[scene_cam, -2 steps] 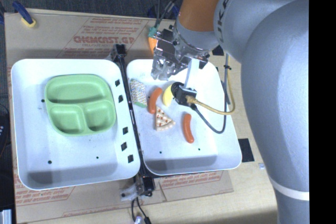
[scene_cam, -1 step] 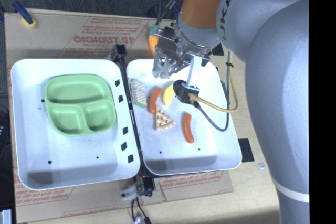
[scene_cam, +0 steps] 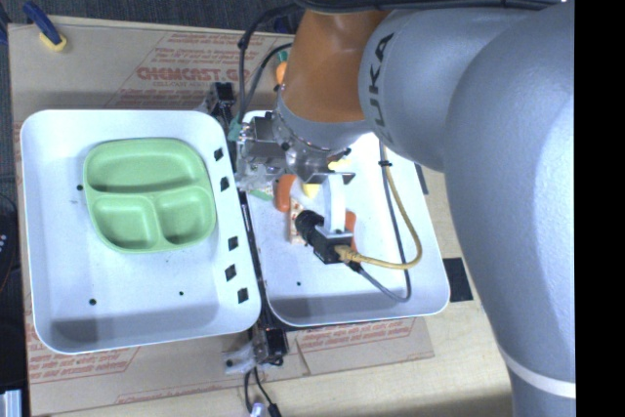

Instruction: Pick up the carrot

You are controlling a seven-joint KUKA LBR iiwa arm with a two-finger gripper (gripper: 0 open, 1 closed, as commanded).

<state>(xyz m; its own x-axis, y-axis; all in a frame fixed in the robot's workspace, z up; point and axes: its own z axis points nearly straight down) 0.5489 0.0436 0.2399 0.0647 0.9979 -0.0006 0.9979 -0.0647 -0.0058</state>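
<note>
So the grey arm [scene_cam: 459, 83] comes in from the right and hangs over the right-hand white bin [scene_cam: 322, 306], with its orange band [scene_cam: 327, 54] sitting above that bin's far edge. The claw [scene_cam: 276, 173] is low in the far-left part of the bin, close to the wall it shares with the other bin. Honestly can't tell if the claw is open or closed, since the wrist hides too much of it.

The carrot [scene_cam: 282, 194] shows as a small orange piece poking out just under the claw on the near side, on the bin floor near the left wall. It's touching the claw or very nearly, and whether it's actually gripped I can't make out.

The left-hand white bin [scene_cam: 59, 308] has a green divided plate [scene_cam: 146, 190] lying flat in its far half, well apart from the claw. Both bins sit on a printed cardboard sheet [scene_cam: 176, 73] on the desk [scene_cam: 459, 342], and a blue clamp [scene_cam: 44, 26] is at the sheet's far-left corner.
</note>
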